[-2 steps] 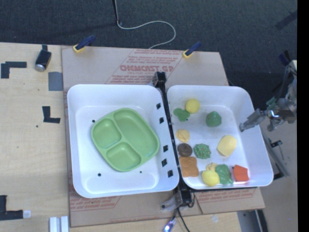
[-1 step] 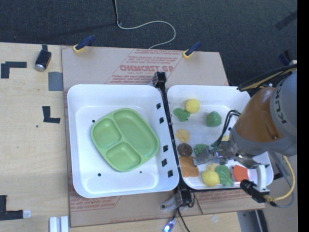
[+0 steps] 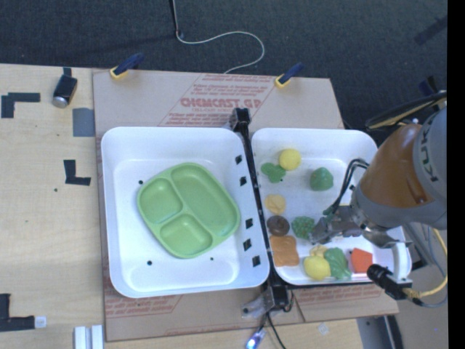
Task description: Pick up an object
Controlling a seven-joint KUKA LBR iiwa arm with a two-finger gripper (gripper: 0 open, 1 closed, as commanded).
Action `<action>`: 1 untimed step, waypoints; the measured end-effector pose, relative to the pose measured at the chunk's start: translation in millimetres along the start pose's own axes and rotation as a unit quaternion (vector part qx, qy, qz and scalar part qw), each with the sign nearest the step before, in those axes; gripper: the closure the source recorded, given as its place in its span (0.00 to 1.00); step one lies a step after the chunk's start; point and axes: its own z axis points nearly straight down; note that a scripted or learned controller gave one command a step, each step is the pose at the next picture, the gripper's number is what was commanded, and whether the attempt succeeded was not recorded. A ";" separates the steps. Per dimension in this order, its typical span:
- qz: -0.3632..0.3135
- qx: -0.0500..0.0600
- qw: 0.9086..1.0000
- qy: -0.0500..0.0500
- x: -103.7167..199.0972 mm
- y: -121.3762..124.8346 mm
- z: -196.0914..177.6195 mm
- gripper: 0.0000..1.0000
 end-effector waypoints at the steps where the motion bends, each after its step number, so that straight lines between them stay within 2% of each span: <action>1: -0.004 -0.005 1.000 0.000 83.2 2.4 -80.9 1.00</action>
